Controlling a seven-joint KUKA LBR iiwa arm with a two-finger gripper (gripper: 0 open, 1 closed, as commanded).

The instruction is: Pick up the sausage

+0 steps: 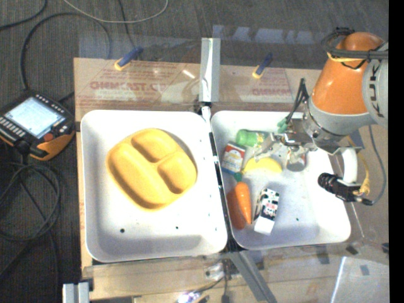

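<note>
The sausage (238, 206) is an orange-brown, elongated piece lying lengthwise near the front left of the right bin (315, 229). My gripper (283, 154) hangs over the middle of that bin, behind and to the right of the sausage and well apart from it. It stands open with nothing between its fingers, just above a yellow lemon-like piece (263, 166).
Around the sausage lie a small red-and-green carton (233, 157), a green item (248, 137) and a white carton with black spots (267, 209). The left bin (101, 232) holds a yellow divided plate (151, 167). A raised rim separates the two bins.
</note>
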